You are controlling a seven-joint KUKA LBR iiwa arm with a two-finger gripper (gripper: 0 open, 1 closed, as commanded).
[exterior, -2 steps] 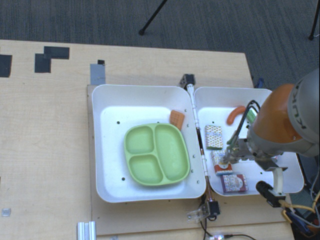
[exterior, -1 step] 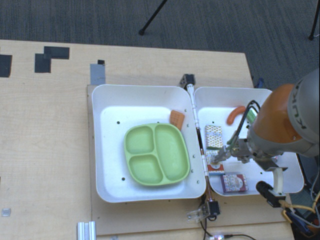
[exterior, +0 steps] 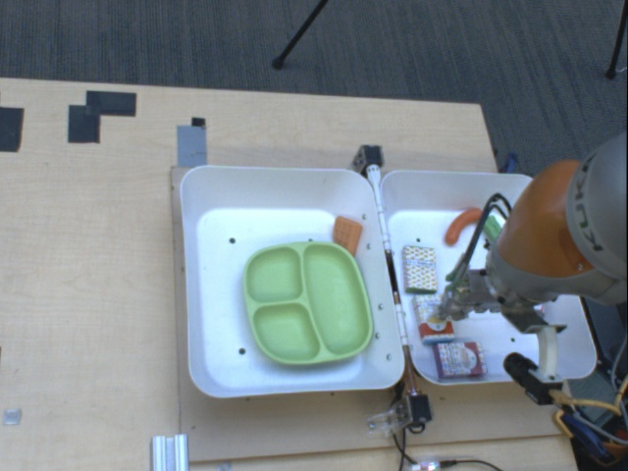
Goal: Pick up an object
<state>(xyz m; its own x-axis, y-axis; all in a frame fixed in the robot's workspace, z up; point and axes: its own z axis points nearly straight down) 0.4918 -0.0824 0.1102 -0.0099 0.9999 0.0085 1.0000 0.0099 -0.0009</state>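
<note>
Looking down from the fixed camera view, the gripper (exterior: 453, 300) sits low in the right bin (exterior: 579, 346), over a cluster of small flat packets (exterior: 420, 268). Whether its fingers are open or closed cannot be told; the wrist covers them, and nothing is seen held. Candidate objects: a patterned packet, a dark-labelled packet (exterior: 458, 359) near the front wall, and an orange sausage-shaped toy (exterior: 461, 226) at the rear. Judged light and thin; packets lie flat, so edges offer the only purchase. The toy looks rounder and easier to grip across its middle. The left bin (exterior: 211, 292) holds a green divided plate (exterior: 307, 302) and an orange block (exterior: 346, 232). Items beneath the arm are hidden.
</note>
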